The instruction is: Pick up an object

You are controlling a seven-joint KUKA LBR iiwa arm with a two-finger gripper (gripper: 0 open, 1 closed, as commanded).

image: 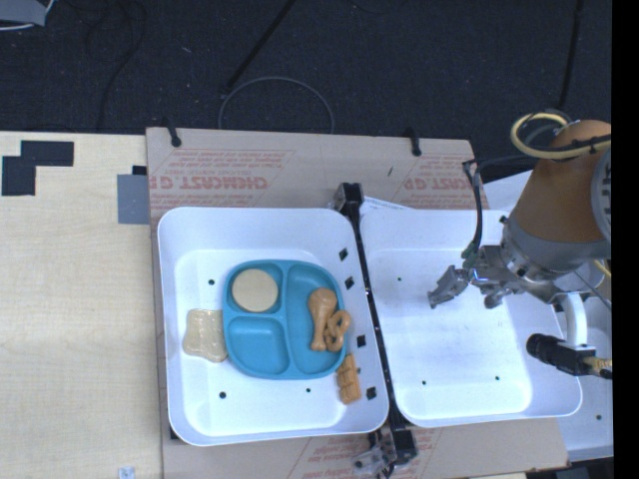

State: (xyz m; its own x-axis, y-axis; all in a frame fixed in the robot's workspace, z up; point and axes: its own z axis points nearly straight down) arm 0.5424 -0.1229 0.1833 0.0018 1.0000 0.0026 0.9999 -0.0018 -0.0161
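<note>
My gripper point(467, 293) hangs over the right bin point(469, 387), near its middle, with its fingers spread open and nothing between them. All the objects lie in the left bin point(190, 238). A blue divided plate point(262, 349) there carries a round tan disc point(254, 289) and a tan pretzel-shaped piece point(327, 319). Beside the plate's left edge rests a pale toast-like slice point(205, 334). A small orange-brown piece point(347, 378) sits at the plate's lower right corner, close to the divider between the bins.
A black clamp bar point(364, 307) runs between the two bins. The bins rest on a cardboard sheet point(300, 173) on a light wooden bench point(70, 297). Black cables point(270, 93) lie on the dark floor behind.
</note>
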